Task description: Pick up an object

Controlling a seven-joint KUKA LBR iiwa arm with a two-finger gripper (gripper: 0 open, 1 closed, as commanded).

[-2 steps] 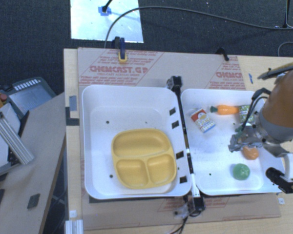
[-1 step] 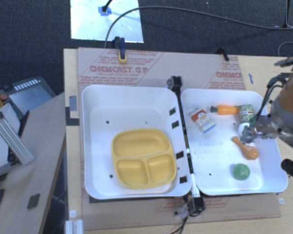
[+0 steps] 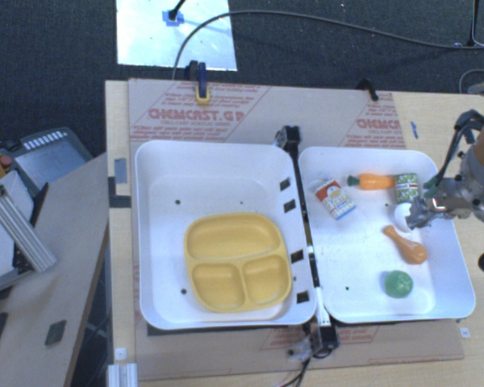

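Yellow three-compartment plastic tray (image 3: pixel 237 261): seated in left white bin (image 3: pixel 157 216), nearest camera. Landmark: right white bin (image 3: pixel 363 297). Round green object (image 3: pixel 398 284) at its near right. Orange drumstick-shaped toy (image 3: pixel 406 245) mid-right. Carrot toy (image 3: pixel 373 182) at far side, green can (image 3: pixel 406 188) beside it, small red-white-blue carton (image 3: pixel 335 197) far left. Gripper (image 3: pixel 419 214) positioned over right side, just above drumstick; opening cannot be told, nothing seen held.

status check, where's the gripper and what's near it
Gripper low over right bin, nothing seen held. White object beside it; chicken drumstick just below. Carrot and small can close above.
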